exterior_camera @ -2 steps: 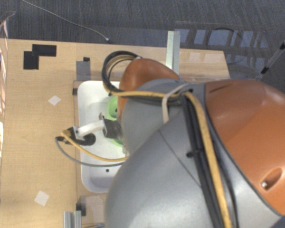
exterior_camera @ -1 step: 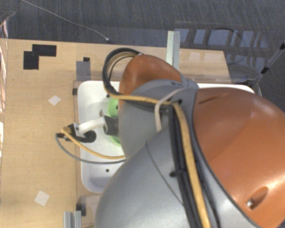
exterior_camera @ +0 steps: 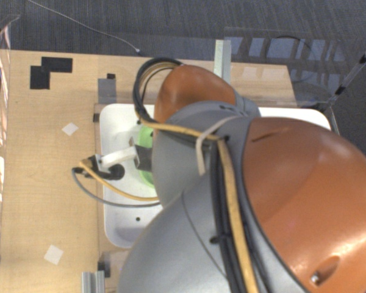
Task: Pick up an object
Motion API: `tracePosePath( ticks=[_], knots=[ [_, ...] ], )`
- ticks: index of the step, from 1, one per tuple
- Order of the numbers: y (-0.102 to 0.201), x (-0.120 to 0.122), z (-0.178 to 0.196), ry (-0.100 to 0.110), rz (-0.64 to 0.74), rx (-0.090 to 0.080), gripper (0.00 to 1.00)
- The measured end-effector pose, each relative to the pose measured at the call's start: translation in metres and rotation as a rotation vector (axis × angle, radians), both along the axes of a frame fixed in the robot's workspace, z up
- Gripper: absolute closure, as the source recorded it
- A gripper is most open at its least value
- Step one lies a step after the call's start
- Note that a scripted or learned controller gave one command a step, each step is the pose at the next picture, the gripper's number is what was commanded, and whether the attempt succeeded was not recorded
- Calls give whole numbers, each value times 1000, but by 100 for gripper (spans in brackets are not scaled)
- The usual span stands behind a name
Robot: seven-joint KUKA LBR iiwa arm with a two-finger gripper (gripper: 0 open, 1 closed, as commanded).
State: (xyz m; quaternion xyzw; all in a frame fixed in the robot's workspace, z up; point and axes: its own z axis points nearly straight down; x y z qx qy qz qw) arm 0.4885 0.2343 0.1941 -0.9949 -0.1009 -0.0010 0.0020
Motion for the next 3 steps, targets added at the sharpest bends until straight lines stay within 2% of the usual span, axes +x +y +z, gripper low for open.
tracePosePath(
  ticks=[1, 2, 3],
  knots=[
    [1, 3, 62, -2, 363, -3, 100],
    [0, -2, 27, 2, 2, -3, 100],
    [0, -2, 9, 2, 1, -4, 100]
  ],
)
